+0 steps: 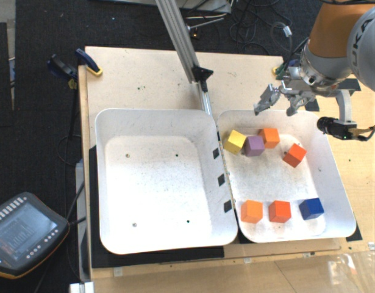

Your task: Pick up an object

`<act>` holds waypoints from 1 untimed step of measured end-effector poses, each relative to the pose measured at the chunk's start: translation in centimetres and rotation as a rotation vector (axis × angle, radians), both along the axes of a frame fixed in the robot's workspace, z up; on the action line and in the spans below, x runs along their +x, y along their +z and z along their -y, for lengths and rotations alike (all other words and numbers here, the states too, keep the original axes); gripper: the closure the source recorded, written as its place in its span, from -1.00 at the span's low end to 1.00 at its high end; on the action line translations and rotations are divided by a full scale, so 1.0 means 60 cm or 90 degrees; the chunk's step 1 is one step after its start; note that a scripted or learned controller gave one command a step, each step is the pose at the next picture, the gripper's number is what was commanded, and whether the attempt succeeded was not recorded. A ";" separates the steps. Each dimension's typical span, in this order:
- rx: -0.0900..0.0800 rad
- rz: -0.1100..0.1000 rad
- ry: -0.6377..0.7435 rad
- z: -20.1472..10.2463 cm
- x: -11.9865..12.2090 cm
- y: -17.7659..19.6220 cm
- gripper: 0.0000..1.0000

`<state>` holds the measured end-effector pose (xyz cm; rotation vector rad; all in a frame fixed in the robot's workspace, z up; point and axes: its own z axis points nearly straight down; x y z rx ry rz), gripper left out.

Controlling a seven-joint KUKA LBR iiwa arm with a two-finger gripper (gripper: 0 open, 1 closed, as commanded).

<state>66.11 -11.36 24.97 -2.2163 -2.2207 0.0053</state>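
**Jaws hang over the back rim, cubes all sit toward the front from there**

So here's where you're at. The gripper point(283, 102) hovers above the far rim of the right bin point(330, 182), with nothing between its fingers. The jaws look spread apart to me, one finger angling out to the left and one nearer the wrist, and there's only air in the gap.

Use the purple cube point(255, 145) as your landmark. It sits in the back part of the right bin, just forward and a bit left of the jaws. The yellow cube point(235, 141) is touching or nearly touching it on the left, and an orange cube point(271, 137) is tucked against its right-back corner. That trio is the closest pick, but it's crowded, so I'd guess a finger lands on a neighbour if you go for the middle one.

The red-orange cube point(294, 155) lies right of the purple cube and stands apart from the cluster, turned at an angle to the bin wall. It's almost straight forward of the jaws, so that looks like the cleaner target; you'd probably want the wrist turned to match its faces.

Well forward of the purple cube, near the front rim, there's a row: another orange cube point(252, 211), a red one point(280, 211), then a blue one point(311, 208). Those are a longer reach.

The left bin point(114, 163) on the counter point(144, 78) doesn't matter for this move.
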 end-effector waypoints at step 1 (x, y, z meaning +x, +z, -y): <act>-0.001 0.003 0.001 0.000 0.001 0.005 -1.00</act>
